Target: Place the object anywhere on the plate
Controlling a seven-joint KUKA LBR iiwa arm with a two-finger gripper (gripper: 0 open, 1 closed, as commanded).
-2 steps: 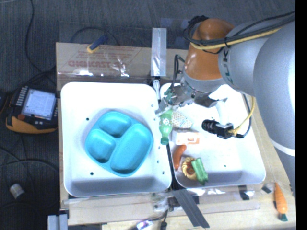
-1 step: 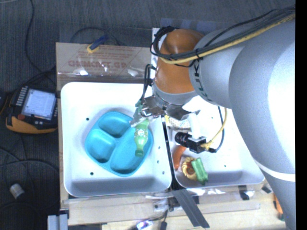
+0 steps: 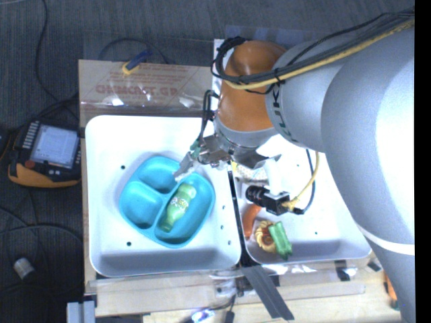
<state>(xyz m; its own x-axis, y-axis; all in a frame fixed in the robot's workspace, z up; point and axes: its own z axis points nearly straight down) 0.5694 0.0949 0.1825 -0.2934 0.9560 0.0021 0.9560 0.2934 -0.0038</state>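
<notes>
A blue plate (image 3: pixel 138 204) with three compartments lies in the left white bin (image 3: pixel 108 247). A green bottle (image 3: pixel 180 204) lies on its side in the plate's lower right compartment, cap towards the upper right. My gripper (image 3: pixel 190 161) hangs just above the plate's upper right rim, a little up and right of the bottle's cap. Nothing shows in the gripper, and the bottle rests on the plate apart from it. The grey arm with its orange band (image 3: pixel 249 79) reaches in from the right over the divider between the bins.
The right bin (image 3: pixel 323 244) holds an orange item (image 3: pixel 250 217), a green item (image 3: pixel 280 239) and a yellowish round item (image 3: pixel 264 236) near its front left corner. A handheld device (image 3: pixel 47 153) lies on the floor to the left. Cables run along the arm.
</notes>
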